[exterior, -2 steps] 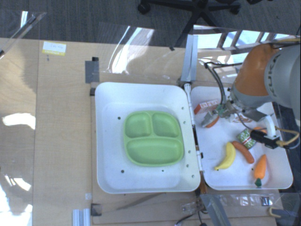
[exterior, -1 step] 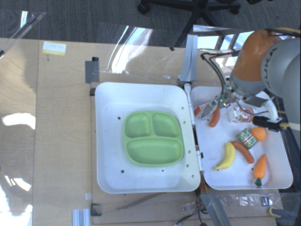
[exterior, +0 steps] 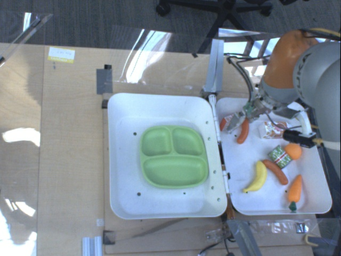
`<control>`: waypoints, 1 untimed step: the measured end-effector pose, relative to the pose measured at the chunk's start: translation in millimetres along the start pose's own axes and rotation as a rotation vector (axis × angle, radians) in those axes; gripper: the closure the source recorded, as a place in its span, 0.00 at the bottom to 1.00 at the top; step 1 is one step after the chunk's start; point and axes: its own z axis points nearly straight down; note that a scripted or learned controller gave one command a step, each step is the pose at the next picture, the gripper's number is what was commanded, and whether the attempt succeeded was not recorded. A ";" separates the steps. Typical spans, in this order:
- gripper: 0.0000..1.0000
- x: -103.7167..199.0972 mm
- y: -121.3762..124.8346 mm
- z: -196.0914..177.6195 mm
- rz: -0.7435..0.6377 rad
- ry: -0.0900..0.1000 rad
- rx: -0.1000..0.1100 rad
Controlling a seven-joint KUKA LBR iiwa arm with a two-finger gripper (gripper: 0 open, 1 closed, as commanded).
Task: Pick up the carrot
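Carrot (exterior: 294, 190) lies at the right bin's (exterior: 314, 207) near corner, beside a banana (exterior: 257, 178). I see my pincer (exterior: 250, 110) over the far side, near a sausage (exterior: 243, 133); grip state I cannot tell.

No lettering can be read anywhere. A yellow label (exterior: 61, 54) stuck on the bench, well up and left of the left bin (exterior: 120, 143), bears print too small to make out. In the right bin (exterior: 234, 196), a green can (exterior: 278, 156) and a white packet (exterior: 273, 129) carry printed patterns, also illegible.
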 end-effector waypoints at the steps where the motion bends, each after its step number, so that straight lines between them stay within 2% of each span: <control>1: 0.00 31.6 -117.8 3.7 0.059 -0.034 -0.044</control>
